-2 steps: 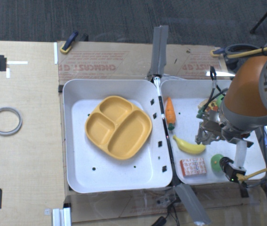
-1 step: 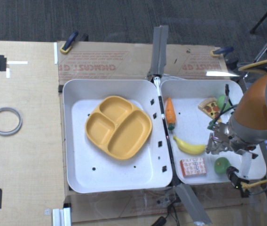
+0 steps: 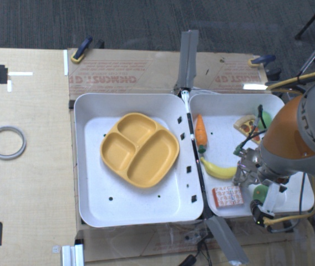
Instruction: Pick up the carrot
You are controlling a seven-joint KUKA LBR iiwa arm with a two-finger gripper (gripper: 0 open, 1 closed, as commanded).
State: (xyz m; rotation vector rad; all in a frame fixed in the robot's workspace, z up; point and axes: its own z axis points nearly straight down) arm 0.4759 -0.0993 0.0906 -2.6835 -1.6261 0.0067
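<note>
Camera view: carrot (image 3: 201, 131) up-left of end effector (image 3: 245, 170), apart.

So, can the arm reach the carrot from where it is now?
Probably yes. The carrot lies uncovered along the right bin's left wall; the banana sits just below it, and that wall may crowd the gripper.

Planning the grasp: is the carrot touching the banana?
Cannot tell. In the camera view, the carrot's lower tip meets the banana's upper end with no plain gap.
</note>
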